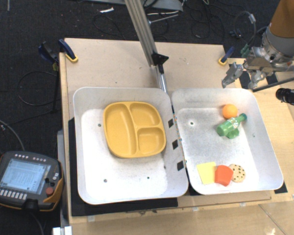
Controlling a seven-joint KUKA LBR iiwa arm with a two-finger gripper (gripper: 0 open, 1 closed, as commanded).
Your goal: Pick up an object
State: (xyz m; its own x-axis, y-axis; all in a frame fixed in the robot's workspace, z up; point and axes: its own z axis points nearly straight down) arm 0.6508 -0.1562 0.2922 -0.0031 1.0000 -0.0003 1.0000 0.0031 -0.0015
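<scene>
Beige bench [112, 67], two white bins [132, 185]; yellow tray [134, 129] left-centre, toys lower right. Gripper [241, 79] upper right above the right bin's edge, fingers spread, nothing between.

Right bin [264, 146] has open floor at its middle, between the orange ball [230, 111] and green bottle [231, 126] above and three small items below.

A pale wooden bench [112, 67] carries two shallow white bins side by side, the left bin [88, 180] and the right bin [264, 151] touching along their inner edges, with yellow-tipped clamps [68, 53] gripping its back corners and a slanted metal pole [144, 28] rising from its middle.
</scene>
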